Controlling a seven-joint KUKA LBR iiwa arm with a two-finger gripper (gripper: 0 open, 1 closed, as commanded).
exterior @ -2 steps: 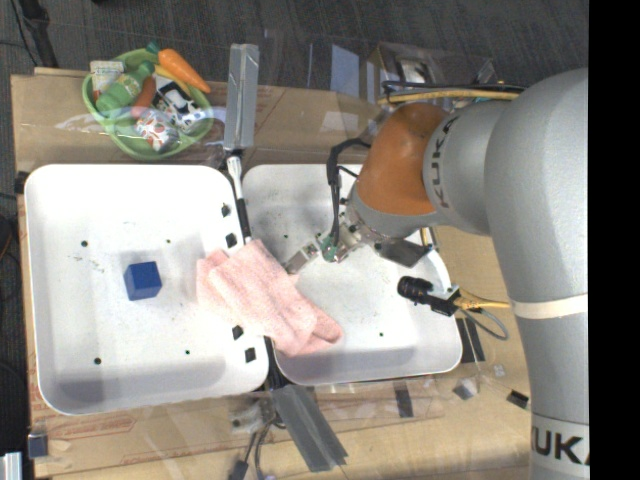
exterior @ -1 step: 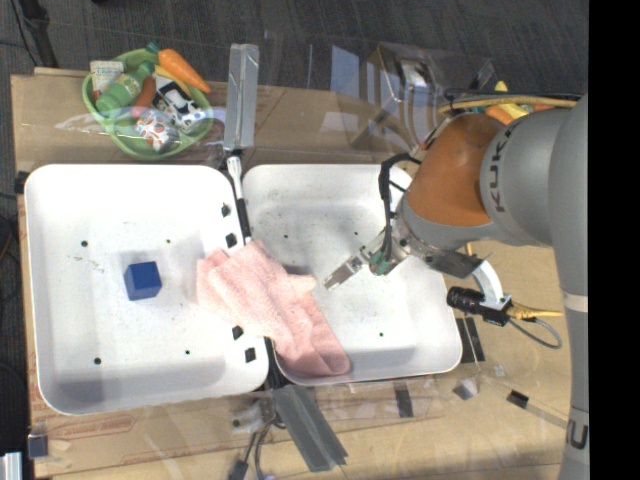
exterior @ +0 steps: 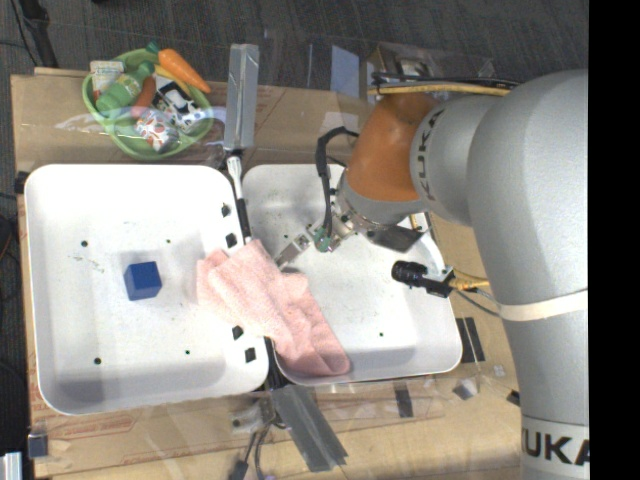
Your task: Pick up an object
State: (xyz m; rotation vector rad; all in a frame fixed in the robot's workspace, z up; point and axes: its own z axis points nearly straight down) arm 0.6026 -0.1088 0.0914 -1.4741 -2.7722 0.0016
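Nearest candidate is the crumpled pink cloth (exterior: 272,306), draped over the divider between the left white bin (exterior: 60,268) and right white bin (exterior: 420,343). It lies at about 7 o'clock from the gripper (exterior: 300,246), top corner just beside the tips, long axis running 11 to 5 o'clock. Small blue cube (exterior: 143,280) sits well apart in the left bin, at 9 o'clock. Arm reaches in from 3 o'clock, wrist low over the right bin, pointing toward 8 o'clock. Can't tell whether the jaws are apart or together; nothing visibly held.
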